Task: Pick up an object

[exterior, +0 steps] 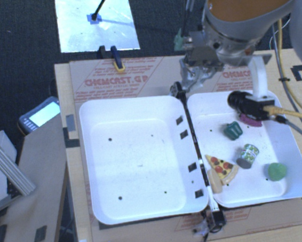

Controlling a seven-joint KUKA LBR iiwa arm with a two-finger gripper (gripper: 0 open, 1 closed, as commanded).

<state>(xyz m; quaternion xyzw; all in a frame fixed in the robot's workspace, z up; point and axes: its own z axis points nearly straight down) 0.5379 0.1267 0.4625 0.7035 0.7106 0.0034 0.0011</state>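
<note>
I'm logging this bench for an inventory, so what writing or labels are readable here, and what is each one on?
"CHEMCAST GP", in red, on the brown protective sheet behind the left bin.
A second red print on the same sheet behind the right bin: partly covered by the arm, not readable.
Small can label: too small to read.
Handheld device screen: blurred.

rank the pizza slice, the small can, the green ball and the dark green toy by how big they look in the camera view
1. pizza slice, clearly the largest
2. small can and green ball, too alike to separate
3. dark green toy, looks slightly smaller, though it lies farther from the camera, so that is unsure
</note>
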